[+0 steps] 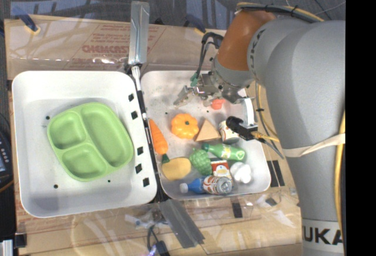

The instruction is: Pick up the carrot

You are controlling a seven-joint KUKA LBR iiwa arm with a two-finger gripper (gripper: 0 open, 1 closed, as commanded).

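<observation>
the carrot (pixel 157 137) is orange and tapered, lying flat against the right bin's left wall, well apart from the claw (pixel 194 89), below and left of it.

The grey arm (pixel 305 125) comes in from the right, its thick body covering most of that side from near to far. The orange band (pixel 241 43) sits at the far end of it, above the wrist, which bends down and to the left. The gripper (pixel 187 94) extends leftward from the wrist, its slim metal fingers (pixel 182 96) pointing left and slightly toward the near side. Nothing is seen between them. Black cables loop around the wrist.
</observation>
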